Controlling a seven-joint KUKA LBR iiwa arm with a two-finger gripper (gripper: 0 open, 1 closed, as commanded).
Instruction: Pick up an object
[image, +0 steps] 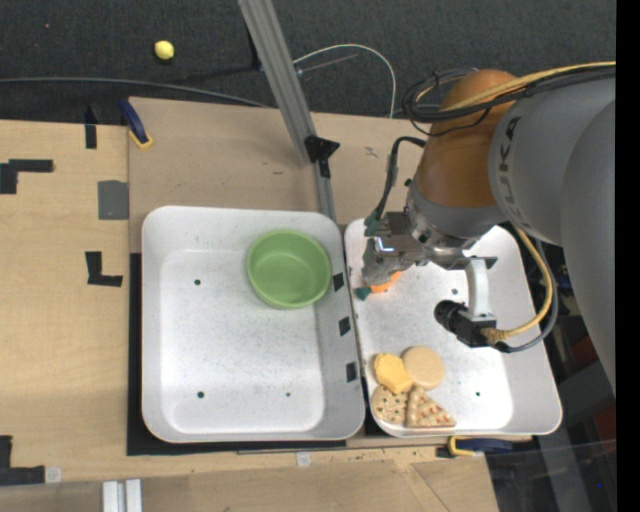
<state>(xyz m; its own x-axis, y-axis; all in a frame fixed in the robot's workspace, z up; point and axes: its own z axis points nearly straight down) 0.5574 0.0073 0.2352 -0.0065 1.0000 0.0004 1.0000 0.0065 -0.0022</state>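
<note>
My gripper (378, 272) hangs low over the upper left part of the right bin (500, 400), close to the divider between the bins. A small orange object (380, 287) peeks out right under it, mostly hidden by the gripper body. A cluster of toy foods lies at the right bin's front left: a yellow piece (392, 374), a tan round cookie (424, 366), a round cracker (388, 405) and a pizza-like wedge (428, 411). A green bowl (288, 268) sits upright in the left bin (200, 330), at its upper right.
A grey metal pole (290, 90) slants in from the top towards the bins' divider. Black cabling and a black connector (462, 322) hang off the wrist over the right bin. A small yellow ball (164, 49) lies on the dark floor beyond the bench.
</note>
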